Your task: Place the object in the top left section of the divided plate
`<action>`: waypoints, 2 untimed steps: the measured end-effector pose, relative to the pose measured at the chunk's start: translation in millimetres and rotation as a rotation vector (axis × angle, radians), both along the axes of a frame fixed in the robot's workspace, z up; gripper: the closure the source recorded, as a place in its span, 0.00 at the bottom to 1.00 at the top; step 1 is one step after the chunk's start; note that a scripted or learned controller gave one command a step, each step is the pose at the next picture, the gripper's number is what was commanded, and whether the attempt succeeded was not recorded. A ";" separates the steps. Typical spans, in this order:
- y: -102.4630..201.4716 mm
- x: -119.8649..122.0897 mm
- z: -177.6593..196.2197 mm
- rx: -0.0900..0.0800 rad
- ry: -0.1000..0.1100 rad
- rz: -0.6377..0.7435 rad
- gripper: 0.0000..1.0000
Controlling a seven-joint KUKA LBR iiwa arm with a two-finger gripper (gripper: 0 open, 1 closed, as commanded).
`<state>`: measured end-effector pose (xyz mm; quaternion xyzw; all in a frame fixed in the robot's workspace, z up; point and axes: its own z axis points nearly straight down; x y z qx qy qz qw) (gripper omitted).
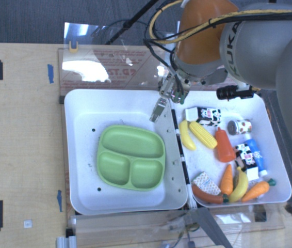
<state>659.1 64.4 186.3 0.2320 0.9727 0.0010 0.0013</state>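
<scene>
Two white bins were set side by side, so that the toys were kept in the right bin (277, 138) and the goal in the left bin (79, 138). The divided plate (131, 157), taken as landmark, lay flat in the left bin with all three sections bare. Right of the plate, past the shared wall, the toy food was heaped: a corn cob (203, 134), a banana (186, 136), carrots. Which one was the object could not be told. The gripper (158, 111) hung above the plate's upper right, tilted down toward it; whether its fingers were parted could not be told, and nothing was seen between them.
</scene>
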 end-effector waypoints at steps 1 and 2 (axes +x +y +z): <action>-75.3 -4.4 0.2 -0.001 -0.001 0.331 0.00; -22.4 1.1 0.3 -0.002 -0.007 0.579 0.00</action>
